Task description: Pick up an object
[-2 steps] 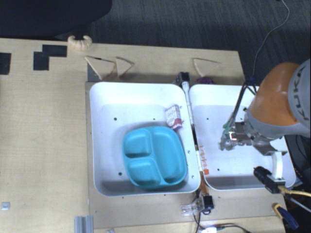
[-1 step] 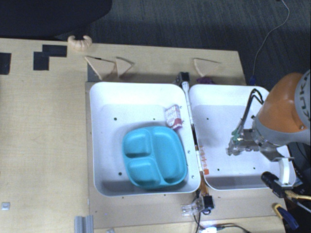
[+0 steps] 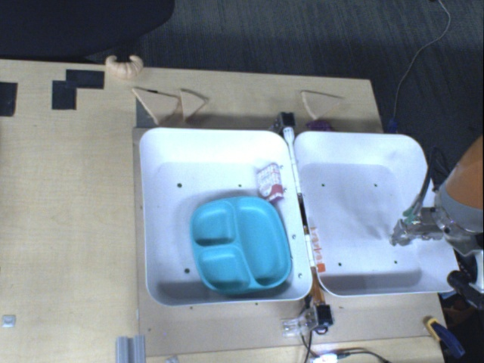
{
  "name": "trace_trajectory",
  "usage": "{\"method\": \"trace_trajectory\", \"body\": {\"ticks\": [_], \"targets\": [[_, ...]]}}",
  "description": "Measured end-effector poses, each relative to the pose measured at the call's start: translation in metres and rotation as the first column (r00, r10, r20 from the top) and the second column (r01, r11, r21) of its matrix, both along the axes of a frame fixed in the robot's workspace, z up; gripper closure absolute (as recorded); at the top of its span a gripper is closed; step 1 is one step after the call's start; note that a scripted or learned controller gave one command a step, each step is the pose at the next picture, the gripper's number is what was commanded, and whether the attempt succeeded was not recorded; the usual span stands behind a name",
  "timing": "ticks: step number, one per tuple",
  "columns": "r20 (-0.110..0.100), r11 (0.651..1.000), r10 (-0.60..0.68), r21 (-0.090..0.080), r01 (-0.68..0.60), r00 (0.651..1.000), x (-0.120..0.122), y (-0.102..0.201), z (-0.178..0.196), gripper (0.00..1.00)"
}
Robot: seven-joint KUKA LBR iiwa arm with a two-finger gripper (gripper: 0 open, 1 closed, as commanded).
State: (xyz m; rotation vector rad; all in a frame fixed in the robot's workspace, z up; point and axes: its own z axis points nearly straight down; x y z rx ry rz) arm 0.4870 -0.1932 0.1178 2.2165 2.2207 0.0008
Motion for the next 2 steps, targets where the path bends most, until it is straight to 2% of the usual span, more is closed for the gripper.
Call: {"method": "trace_trajectory", "body": {"ticks": [1, 2], "targets": [[0.001, 1.0, 0.004, 0.003, -0.004, 1.0, 0.081, 0.052, 0.015, 1.0], [0.001, 1.0, 0.005, 0.004, -0.005, 1.0, 0.127, 0.127, 0.068, 1.0]]}}
